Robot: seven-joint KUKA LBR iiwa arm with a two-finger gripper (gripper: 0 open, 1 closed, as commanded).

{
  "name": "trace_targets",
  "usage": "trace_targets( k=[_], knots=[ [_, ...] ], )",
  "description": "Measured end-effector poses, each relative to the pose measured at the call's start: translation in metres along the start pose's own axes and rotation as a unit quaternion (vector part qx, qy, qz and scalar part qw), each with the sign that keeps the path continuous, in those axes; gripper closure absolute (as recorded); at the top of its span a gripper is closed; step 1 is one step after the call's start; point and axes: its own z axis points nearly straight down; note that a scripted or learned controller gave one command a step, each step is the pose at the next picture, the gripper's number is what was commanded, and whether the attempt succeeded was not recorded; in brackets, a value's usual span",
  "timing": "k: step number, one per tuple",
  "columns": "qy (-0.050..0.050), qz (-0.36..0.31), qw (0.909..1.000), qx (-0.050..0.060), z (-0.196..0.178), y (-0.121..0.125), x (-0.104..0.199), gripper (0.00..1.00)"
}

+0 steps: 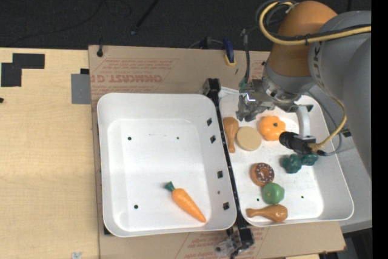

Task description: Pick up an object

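- The claw (248,107) hangs low over the back of the right bin (339,206), just behind the round beige piece (248,138); whether it is open or closed I cannot tell
- Nothing looks lifted, so I judge this the approach step
- Next it must settle on one piece: the orange pumpkin (272,128) lies near
- The bin's left wall crowds that corner; the carrot (185,202) in the left bin (121,215) has open floor around it

Red print on the cardboard sheet (151,73) under the bins, upside down from this camera, too blurred for a sure reading. More red print at the sheet's near edge, likewise illegible. Nothing else lettered.
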Motion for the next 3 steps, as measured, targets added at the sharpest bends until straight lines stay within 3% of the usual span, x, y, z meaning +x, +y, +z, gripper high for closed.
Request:
trace_targets(
  k=[2, 3],
  knots=[
    [0.000, 0.003, 1.0000, 0.008, 0.007, -0.031, 0.064, 1.00],
    [-0.001, 0.004, 1.0000, 0.008, 0.007, -0.052, 0.072, 1.00]
  ],
)
